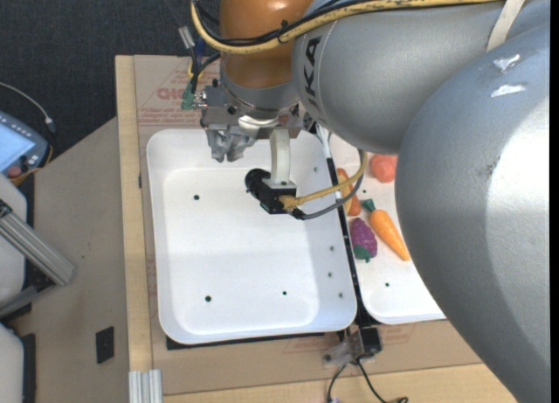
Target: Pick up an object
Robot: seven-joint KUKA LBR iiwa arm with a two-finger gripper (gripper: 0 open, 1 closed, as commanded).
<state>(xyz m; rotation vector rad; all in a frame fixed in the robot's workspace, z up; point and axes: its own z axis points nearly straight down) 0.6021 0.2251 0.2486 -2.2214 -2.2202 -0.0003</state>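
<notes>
left bin [175, 244]: floor open | right bin [393, 301]: carrot [387, 231], purple toy [362, 239], arm [454, 130] overhead

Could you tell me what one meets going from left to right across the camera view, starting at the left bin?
Left bin → gripper → purple toy vegetable → toy carrot

Both white bins [175, 305] look like smooth, slightly glossy plastic; the surface [131, 130] beneath is matt brown cardboard; the arm [437, 69] is satin grey.
</notes>
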